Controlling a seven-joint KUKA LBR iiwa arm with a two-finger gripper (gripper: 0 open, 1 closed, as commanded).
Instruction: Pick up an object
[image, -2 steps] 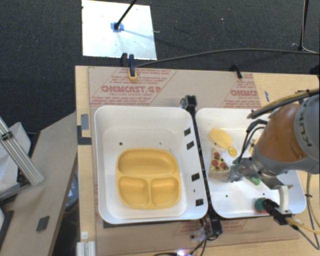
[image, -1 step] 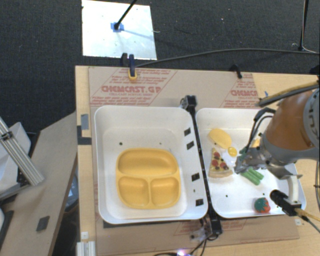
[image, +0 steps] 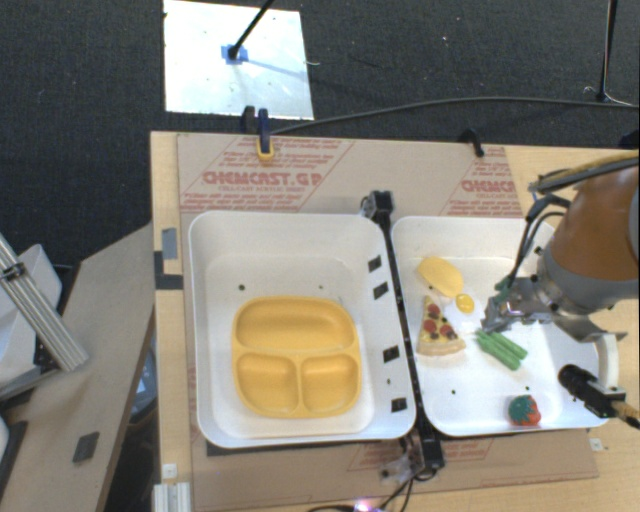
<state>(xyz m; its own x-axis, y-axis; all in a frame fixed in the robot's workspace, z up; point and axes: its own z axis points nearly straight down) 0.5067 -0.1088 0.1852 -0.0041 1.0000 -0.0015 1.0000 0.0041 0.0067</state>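
The arm (image: 590, 250) reached in from the right over the right bin (image: 470, 420), and its gripper (image: 497, 318) hung low at the upper end of the green piece (image: 501, 350), near enough to seem to touch it; that piece looked like the thing it was after, though whether anything sat between the jaws could not be told, since the wrist hid them from above. The green piece lay flat on the bin floor, slanted, just right of the pizza slice (image: 438, 328). A yellow lemon-like piece (image: 440, 272) and a small yellow lump (image: 464, 301) lay above the slice, and a red-and-green berry (image: 524, 409) sat well apart near the front wall. The toys were loosely scattered, probably so that each could be approached alone, yet the slice was close enough to be nudged. The left bin (image: 215, 300) held a yellow divided tray (image: 296, 355), likely a place to set things. The pick seemed at the closing stage, not yet at the lift.
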